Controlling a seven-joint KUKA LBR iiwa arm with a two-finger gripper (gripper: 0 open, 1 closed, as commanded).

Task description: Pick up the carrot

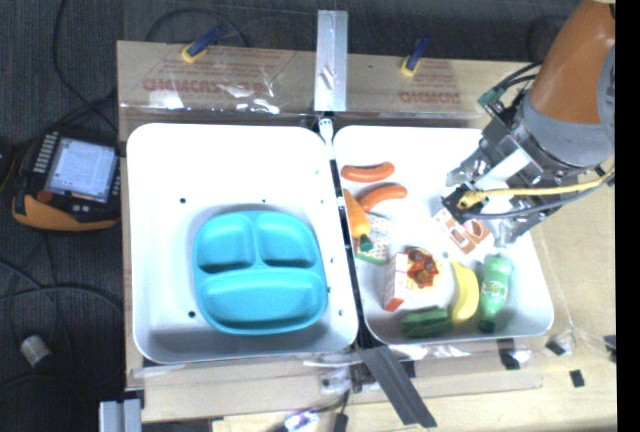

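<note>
Right bin (pixel 545 305), crowded. The carrot (pixel 354 216) lies against the divider wall on the bin's left side, an orange tapered piece with a green end toward the lower right, just below two sausages (pixel 377 183) and touching a small printed carton (pixel 374 242). Judged a toy: light, stiff, smooth-skinned, so likely to slip out of a shallow pinch. Best hold looks to be across the thick middle of the body, fingers closing across its width; the wall on one side and the carton on the other leave little room, so the approach needs care.

The gripper (pixel 468 202) hangs over the right-centre of the same bin, near a small red-and-white box (pixel 470 234). Its state cannot be made out from this angle. The carrot sits well apart from it, toward the view's left, with the lower sausage between them. Banana (pixel 463 292) and green bottle (pixel 493 290) lie nearer the front edge. The blue divided plate (pixel 260 270) rests in the left bin (pixel 160 170).
</note>
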